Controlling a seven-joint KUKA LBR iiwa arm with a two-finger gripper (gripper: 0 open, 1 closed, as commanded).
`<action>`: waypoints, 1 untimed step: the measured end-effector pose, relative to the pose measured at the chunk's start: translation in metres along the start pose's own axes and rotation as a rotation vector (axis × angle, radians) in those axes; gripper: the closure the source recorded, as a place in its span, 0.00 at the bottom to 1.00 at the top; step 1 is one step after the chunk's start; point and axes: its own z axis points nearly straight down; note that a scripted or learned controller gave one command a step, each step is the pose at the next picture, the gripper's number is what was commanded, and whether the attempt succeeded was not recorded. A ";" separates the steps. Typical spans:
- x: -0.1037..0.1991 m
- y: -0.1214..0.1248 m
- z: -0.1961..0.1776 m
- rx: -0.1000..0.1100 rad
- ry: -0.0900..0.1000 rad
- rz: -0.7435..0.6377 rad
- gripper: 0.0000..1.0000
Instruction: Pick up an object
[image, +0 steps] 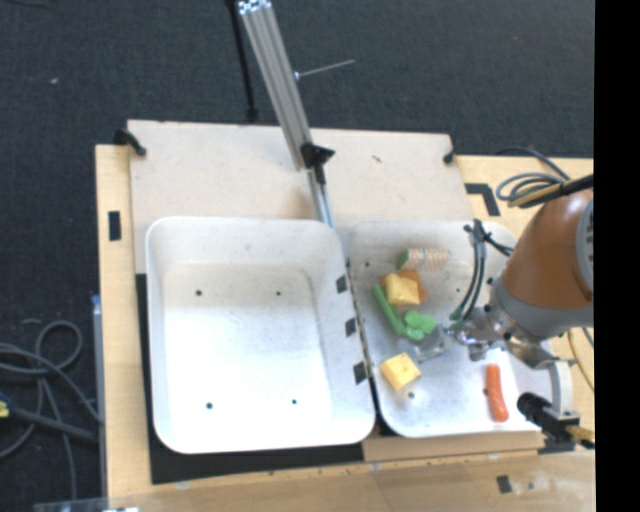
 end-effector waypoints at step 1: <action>-0.002 0.001 0.050 -0.008 -0.002 0.002 0.00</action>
